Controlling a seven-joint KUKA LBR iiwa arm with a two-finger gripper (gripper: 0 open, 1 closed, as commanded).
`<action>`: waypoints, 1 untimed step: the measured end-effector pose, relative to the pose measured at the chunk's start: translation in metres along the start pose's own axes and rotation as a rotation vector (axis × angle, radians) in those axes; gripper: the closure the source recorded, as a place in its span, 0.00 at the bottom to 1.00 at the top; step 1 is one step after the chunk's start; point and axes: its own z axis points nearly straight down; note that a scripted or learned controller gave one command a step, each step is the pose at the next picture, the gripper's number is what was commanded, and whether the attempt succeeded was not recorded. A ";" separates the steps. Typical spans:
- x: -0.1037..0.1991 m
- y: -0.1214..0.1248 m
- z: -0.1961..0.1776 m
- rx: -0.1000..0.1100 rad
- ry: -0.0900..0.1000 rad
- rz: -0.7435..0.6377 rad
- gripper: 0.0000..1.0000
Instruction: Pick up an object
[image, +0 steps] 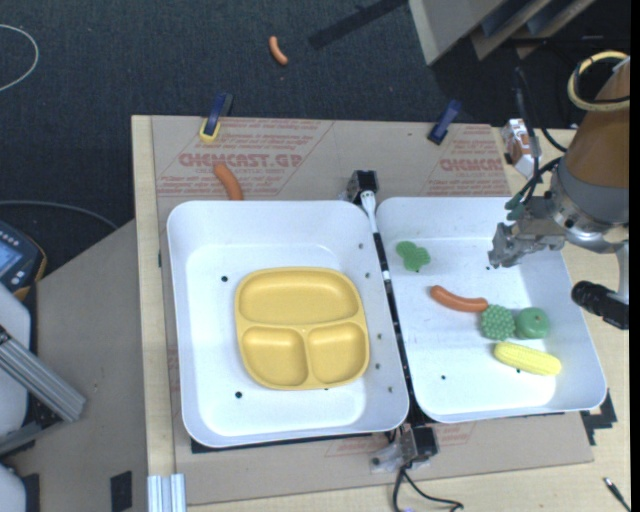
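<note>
We see the arm reaching in from the right, its gripper low over the right bin's far side; whether it grips anything we cannot tell. That bin holds five toys: one sausage, one corn cob and three green pieces. The left bin holds one yellow divided plate.

light: bright, even | shadows: soft, faint | glare: mild on white bins | focus: slightly soft
</note>
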 end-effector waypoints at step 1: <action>0.055 -0.027 0.006 0.001 0.001 -0.001 1.00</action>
